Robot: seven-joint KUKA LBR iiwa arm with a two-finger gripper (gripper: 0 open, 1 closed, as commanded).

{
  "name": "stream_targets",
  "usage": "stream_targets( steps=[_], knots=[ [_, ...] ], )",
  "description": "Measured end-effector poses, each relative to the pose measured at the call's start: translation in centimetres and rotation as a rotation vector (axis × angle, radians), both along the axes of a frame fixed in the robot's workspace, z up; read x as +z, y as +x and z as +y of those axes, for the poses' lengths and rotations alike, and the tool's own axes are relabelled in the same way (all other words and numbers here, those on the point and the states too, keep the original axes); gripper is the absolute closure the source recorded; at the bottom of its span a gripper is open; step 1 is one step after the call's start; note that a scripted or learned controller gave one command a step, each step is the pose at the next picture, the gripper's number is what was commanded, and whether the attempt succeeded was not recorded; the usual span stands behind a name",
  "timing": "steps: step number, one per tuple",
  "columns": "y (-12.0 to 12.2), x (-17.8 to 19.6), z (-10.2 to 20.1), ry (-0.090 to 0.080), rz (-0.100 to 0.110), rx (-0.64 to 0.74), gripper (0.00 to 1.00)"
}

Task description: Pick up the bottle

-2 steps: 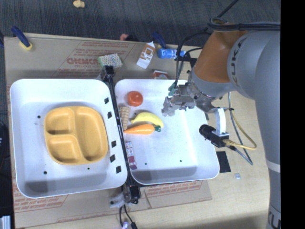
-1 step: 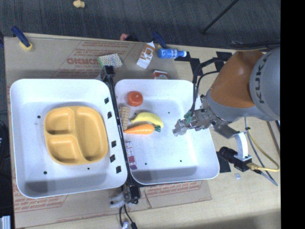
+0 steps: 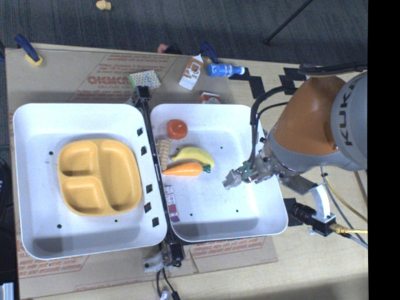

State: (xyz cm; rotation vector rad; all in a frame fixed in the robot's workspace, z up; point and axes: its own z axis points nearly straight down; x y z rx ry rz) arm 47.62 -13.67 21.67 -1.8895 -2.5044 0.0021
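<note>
**Gripper hangs over the right bin, blue bottle lies outside on the bench**

The blue bottle (image 3: 224,70) lies on its side on the bench at the upper centre of the frame, beyond the far rim of the right bin (image 3: 275,212) and apart from it. Just to its left a small carton (image 3: 190,72) lies on the cardboard sheet (image 3: 100,77), and a smaller packet (image 3: 210,97) rests against the bin's far rim.

The arm (image 3: 319,127) enters from the right of the frame, its orange band above the wrist filling the middle right. The gripper (image 3: 233,179) sits over the floor of the right bin, in its right half, well apart from the bottle. Whether its jaws are released or clenched I cannot tell; nothing shows between them.

In the left half of the same bin lie a red tomato-like toy (image 3: 177,129), a toy banana (image 3: 194,155) and a toy carrot (image 3: 184,169), the carrot touching the banana just below it. A ridged beige piece (image 3: 163,150) stands against the bin's left wall.

The left bin (image 3: 31,230) holds a yellow divided plate (image 3: 100,175) at its centre. A patterned sponge (image 3: 144,78) lies on the cardboard above the bins.
</note>
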Motion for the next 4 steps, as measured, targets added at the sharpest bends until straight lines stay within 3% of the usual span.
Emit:
stream_targets(
  steps=[1,2,3,4],
  knots=[
    [0.0,0.7,2.4,0.001,0.0,0.185,1.0],
    [0.0,0.2,4.6,0.001,0.0,0.2,1.0],
    [0.0,4.5,0.6,-0.001,-0.003,0.353,1.0],
    [-0.1,-2.0,3.0,0.001,0.0,0.429,1.0]
  ],
)
